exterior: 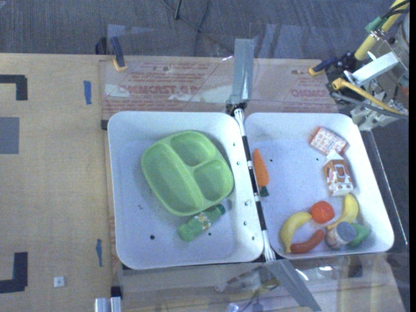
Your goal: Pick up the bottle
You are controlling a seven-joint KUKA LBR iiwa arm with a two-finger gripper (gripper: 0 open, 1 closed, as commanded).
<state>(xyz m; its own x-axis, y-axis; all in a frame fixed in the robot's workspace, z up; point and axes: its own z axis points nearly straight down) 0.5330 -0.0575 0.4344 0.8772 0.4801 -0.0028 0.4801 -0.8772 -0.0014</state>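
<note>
- The pale wooden worktop (52,194) carries two shallow white plastic bins side by side; the left bin (127,239) sits far from the pincer, the right bin (286,142) just below and beside it.
- The grey arm's pincer (367,93) hangs at the upper right, outside the right bin's far corner, amid yellow and black cabling; I cannot tell how it is set, and nothing is seen in its grip.
- A light green plastic divided plate (187,172) lies in the left bin, well away from the pincer across the divider.
- The small green plastic bottle (201,223), lying on its side with a printed label, rests in the left bin touching the plate's near edge; it is the farthest task-relevant thing from the pincer, diagonally across both bins.
- Nearer the pincer, the right bin holds a yellow toy banana (294,226), an orange toy carrot (260,169) by the divider, and other small toys.
- Judgement: the reach has not begun. To do it well, travel high over the right bin's toys, line the grip across the bottle's narrow width, and descend on the side away from the plate so its rim does not block a finger.
</note>
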